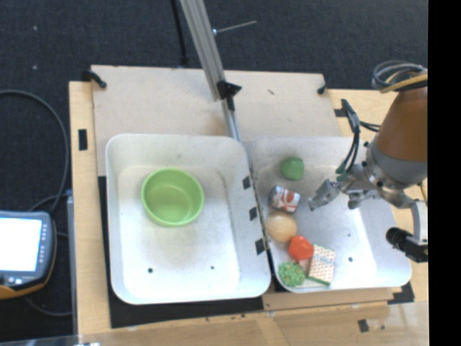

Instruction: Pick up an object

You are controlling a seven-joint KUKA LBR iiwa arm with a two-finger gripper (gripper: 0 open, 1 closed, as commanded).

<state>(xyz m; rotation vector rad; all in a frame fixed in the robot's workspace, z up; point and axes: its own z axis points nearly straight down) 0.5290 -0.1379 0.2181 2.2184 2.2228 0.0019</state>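
Note:
The right bin holds several small objects along its left side: a green ball, a crumpled red-and-white can, a tan ball, a red-orange piece, a patterned packet and a green dotted piece. My gripper hangs over the middle of this bin, right of the can and apart from it. Its fingers are spread, with only bare bin floor between them.
A green bowl stands in the left bin. A slanted metal pole rises from the back of the bench, between the bins. A screen device lies off the bench at the left.

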